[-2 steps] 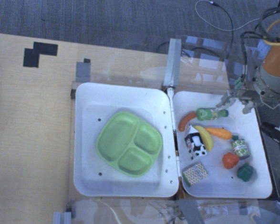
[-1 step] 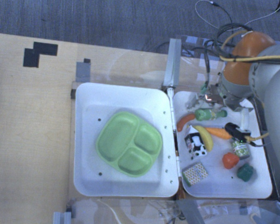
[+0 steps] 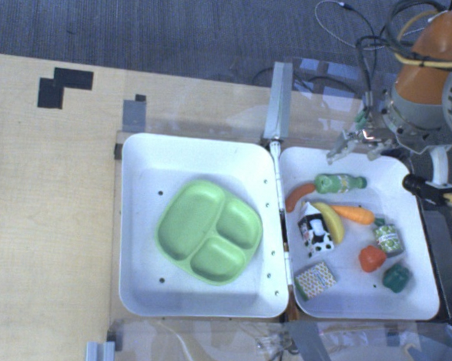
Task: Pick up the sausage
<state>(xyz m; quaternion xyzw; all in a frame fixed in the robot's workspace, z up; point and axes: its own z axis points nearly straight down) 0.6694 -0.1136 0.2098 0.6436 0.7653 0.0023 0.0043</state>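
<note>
The sausage (image 3: pixel 298 195) is a short reddish-brown curved piece lying in the right bin (image 3: pixel 426 305), near that bin's left wall. Its right end lies next to a green bottle (image 3: pixel 339 183). My gripper (image 3: pixel 357 145) hovers over the bin's far edge, up and to the right of the sausage and beyond the bottle. Its thin fingers (image 3: pixel 339 151) are spread open, with nothing between them.
Also in the right bin: a banana (image 3: pixel 331 220), a carrot (image 3: pixel 352 214), a black-and-white carton (image 3: pixel 313 231), a green can (image 3: pixel 389 238), a red tomato (image 3: pixel 372 258), a dark green pepper (image 3: pixel 395 278), a checkered packet (image 3: pixel 315 279). The left bin (image 3: pixel 134 285) holds a green divided plate (image 3: pixel 209 230).
</note>
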